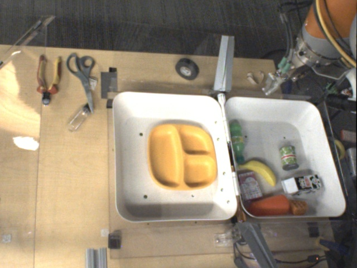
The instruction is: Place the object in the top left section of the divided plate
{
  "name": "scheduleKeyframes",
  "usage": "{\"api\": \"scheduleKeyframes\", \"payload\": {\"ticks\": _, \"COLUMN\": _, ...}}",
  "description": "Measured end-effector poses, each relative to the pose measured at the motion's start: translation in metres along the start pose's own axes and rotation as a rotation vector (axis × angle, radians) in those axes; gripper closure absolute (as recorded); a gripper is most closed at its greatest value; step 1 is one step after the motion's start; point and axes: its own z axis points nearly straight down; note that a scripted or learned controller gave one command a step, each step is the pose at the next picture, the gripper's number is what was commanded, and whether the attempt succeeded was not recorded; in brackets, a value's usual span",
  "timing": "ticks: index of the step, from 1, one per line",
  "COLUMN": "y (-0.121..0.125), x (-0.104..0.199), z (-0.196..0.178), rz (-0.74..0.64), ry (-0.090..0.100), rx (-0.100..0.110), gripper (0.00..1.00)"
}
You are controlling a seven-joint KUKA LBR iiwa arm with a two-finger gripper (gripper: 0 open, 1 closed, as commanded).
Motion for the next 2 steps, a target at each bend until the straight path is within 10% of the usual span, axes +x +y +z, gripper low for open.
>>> {"api": "scheduleKeyframes", "payload": {"ticks": 1, "y": -0.042, "x": 0.045, "z": 0.081, "rz": -0.163, "ry": 0.003, "rx": 0.001, "gripper": 1.00}}
{"api": "scheduleKeyframes", "payload": {"ticks": 2, "y": -0.010, "x": -0.019, "z": 0.002, "rz": -0.184, "ry": -0.001, "rx": -0.001, "gripper": 1.00}}
